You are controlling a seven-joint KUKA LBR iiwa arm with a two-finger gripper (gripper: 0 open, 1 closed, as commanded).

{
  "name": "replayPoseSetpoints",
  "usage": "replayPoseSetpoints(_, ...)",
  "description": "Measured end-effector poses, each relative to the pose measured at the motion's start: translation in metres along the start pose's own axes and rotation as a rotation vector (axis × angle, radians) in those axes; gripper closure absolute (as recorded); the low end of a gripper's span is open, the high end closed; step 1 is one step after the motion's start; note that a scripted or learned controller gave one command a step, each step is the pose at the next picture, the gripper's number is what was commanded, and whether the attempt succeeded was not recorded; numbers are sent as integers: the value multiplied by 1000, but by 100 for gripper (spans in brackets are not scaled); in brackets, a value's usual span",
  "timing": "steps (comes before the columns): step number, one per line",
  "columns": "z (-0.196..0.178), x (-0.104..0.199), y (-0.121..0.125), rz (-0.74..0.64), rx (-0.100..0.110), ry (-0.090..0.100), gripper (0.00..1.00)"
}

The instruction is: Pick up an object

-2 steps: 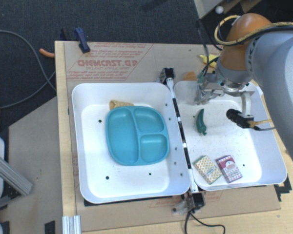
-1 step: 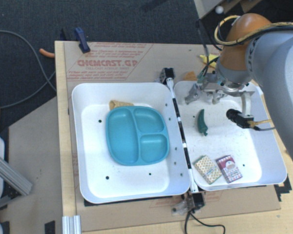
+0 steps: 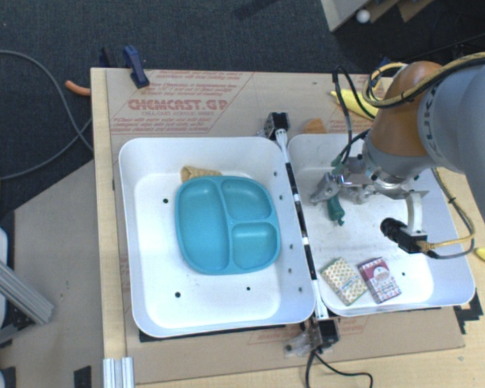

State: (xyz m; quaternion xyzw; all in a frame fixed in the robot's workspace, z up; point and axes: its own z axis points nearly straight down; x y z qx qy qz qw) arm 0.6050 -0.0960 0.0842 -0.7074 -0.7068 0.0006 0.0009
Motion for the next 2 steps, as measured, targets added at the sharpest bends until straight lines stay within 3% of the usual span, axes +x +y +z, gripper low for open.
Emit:
replayPoseSetpoints(1, -10, 0, 1, 1, -2, 0, 100)
replayPoseSetpoints(2, -101, 65, 11, -3, -4, 0, 100)
